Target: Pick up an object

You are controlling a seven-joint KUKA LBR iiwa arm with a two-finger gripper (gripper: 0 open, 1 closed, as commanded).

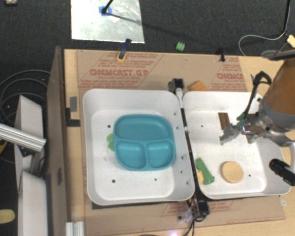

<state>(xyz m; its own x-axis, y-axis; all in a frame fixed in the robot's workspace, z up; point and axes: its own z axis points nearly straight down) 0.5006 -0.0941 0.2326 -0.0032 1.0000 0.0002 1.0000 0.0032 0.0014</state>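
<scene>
Teal plastic, a divided plate (143,147), fills the middle of the left bin (96,132), with a green piece (110,141) peeking from under its left edge. On the worktop's (137,68) right bin (206,107) lie a brown block (223,120), a tan round disc (232,172) and a green item (204,171) by the near-left corner. The claw (229,134) hangs over this bin just below the brown block; its fingers look spread and empty, though the view is soft there.
</scene>
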